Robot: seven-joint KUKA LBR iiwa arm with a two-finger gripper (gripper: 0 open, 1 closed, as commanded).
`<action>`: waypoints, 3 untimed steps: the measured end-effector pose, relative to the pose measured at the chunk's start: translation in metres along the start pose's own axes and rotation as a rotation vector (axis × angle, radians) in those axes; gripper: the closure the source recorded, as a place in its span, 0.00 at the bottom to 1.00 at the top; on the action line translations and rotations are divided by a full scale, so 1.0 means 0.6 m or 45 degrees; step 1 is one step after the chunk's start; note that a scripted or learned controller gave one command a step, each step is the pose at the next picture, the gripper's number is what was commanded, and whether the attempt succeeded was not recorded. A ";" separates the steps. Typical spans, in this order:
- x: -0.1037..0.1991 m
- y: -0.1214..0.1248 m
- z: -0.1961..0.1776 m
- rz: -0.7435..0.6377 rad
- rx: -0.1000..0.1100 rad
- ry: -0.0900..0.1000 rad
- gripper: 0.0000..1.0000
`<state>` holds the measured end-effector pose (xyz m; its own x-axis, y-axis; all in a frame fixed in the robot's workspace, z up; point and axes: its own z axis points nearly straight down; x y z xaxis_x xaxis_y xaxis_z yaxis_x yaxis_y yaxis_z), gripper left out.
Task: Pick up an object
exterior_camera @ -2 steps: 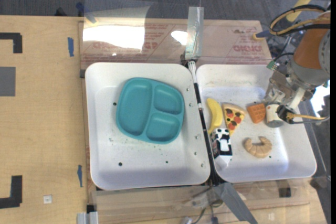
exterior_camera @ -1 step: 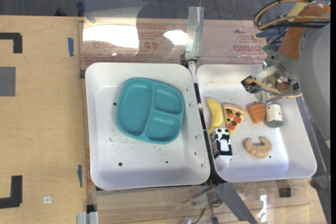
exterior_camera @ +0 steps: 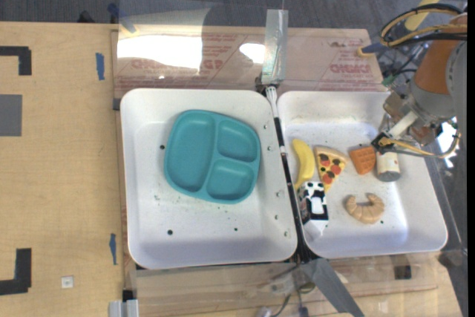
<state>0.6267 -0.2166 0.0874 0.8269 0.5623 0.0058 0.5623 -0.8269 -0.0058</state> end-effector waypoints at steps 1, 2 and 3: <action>0.031 0.020 0.002 0.466 0.007 -0.005 1.00; 0.009 0.006 0.000 0.174 0.001 0.001 1.00; 0.023 0.015 0.002 0.494 0.003 -0.001 1.00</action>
